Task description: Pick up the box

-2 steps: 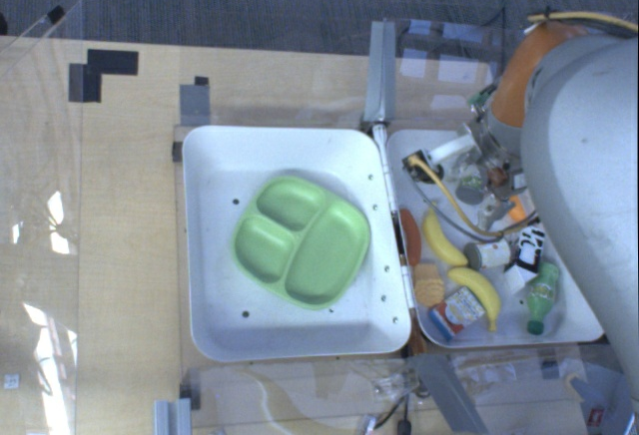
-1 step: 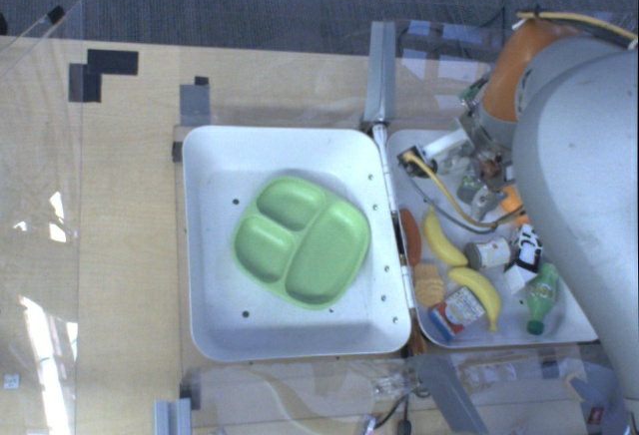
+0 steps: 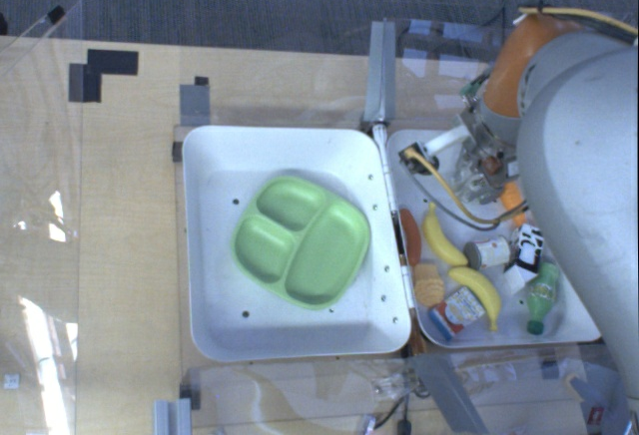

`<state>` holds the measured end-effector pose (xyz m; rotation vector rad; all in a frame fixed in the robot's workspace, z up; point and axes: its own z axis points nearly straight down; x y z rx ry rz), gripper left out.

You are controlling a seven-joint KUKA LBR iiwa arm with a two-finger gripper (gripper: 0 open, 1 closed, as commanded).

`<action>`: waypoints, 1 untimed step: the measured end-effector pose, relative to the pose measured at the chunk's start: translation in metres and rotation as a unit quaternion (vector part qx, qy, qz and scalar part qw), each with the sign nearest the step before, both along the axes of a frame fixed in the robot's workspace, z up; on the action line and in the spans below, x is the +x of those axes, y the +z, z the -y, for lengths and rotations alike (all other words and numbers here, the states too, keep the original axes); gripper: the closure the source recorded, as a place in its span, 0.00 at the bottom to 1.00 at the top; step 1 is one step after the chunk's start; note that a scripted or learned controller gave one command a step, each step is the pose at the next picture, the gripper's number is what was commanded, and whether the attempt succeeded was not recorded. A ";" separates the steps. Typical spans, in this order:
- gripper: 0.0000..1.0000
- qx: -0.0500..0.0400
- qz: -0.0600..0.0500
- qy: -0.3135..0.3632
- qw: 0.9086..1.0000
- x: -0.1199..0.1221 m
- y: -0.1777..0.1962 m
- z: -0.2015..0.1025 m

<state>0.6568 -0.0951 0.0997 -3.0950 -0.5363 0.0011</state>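
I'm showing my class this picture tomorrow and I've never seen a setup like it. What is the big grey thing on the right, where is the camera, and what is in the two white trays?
The big grey shape is a robot arm with an orange band above its wrist, reaching in from the right. Its two-finger gripper hangs over the far end of the right white bin; I can see nothing held.

One fixed camera looks down on the bench at a slant.

The left white bin holds a green plastic plate with three compartments. The right bin holds clutter: two yellow bananas, a small colourful box at the near end, a green bottle and a small tin. The box is what the arm should pick up.
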 end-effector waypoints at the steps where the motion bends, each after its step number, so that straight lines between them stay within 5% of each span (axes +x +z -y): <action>1: 0.00 0.000 0.000 0.001 1.000 0.000 0.000 -0.001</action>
